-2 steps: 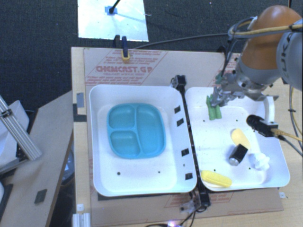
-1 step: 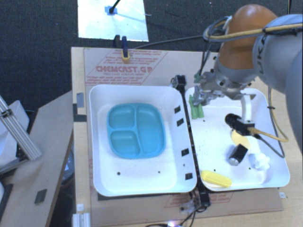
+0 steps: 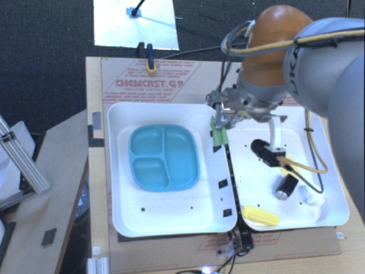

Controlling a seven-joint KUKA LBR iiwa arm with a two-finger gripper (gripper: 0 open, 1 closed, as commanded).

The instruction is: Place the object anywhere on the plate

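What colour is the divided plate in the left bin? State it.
Light blue; the plate shows plainly in the camera view.

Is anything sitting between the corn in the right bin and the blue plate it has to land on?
Only the bins' adjoining walls lie between the yellow corn, at the right bin's near edge, and the blue plate in the left bin. The gripper is above that divide.

Light-blue plate (image 3: 164, 157), yellow corn cob (image 3: 260, 215), white bins (image 3: 171, 224), grey arm (image 3: 336, 61) with orange band (image 3: 274, 36).
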